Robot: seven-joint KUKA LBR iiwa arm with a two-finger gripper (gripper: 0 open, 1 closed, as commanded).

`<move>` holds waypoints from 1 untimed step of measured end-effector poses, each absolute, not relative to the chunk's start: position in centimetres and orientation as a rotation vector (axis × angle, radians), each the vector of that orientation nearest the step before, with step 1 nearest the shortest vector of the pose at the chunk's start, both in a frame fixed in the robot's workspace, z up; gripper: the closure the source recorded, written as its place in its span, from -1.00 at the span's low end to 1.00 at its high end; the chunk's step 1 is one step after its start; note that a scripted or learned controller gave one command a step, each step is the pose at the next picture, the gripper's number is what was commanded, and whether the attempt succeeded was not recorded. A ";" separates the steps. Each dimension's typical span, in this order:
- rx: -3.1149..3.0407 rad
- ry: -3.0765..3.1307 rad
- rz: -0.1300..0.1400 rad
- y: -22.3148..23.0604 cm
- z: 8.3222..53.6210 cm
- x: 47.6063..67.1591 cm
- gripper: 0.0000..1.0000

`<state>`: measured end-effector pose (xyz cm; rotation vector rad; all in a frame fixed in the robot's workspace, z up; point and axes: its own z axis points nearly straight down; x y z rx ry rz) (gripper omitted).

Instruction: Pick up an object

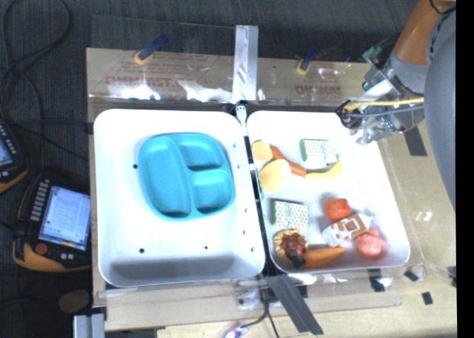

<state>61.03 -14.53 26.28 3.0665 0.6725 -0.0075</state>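
Note:
My gripper hangs over the far right corner of the right bin, above its rim, with nothing seen between its parts. Toy food lies in that bin. A green-and-white box and a yellow banana are the nearest pieces, to the gripper's lower left. Further left are an orange piece and a pale yellow fruit. Nearer the front lie a second green-and-white box, a red tomato, a white-and-orange carton, a pink-red piece, a carrot and a dark round piece.
The left bin holds a blue divided plate. A raised divider separates the two bins. Clear plastic sheeting with clips runs along the back. Handheld devices and cables lie off the bench at the left.

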 end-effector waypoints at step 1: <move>3.123 0.324 -0.010 -18.3 18.8 62.9 1.00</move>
